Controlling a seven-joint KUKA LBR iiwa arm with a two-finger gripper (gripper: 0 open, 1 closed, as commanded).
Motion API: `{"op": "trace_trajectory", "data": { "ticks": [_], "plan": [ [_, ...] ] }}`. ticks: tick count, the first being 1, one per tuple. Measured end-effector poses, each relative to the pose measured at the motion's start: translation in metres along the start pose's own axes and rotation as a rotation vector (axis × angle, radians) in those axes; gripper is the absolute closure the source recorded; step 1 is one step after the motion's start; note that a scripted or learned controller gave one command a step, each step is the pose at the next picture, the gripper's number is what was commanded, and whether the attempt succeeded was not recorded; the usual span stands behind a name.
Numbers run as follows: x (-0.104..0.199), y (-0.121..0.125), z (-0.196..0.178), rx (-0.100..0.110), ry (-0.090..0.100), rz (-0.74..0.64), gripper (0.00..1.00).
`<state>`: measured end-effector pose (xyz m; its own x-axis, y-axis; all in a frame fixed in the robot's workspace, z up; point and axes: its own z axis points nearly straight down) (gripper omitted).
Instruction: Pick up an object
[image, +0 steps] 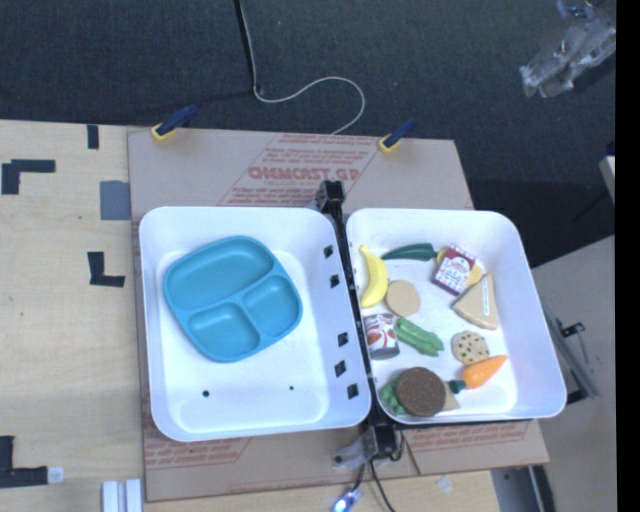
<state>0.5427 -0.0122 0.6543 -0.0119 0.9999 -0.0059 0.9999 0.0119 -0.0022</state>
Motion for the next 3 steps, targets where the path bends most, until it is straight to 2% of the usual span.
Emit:
{"op": "trace_trajectory", "data": {
  "ticks": [3],
  "plan": [
    [0.001,0.001,-0.030,0.000,-0.002,-0.001,1.00]
  ]
}}
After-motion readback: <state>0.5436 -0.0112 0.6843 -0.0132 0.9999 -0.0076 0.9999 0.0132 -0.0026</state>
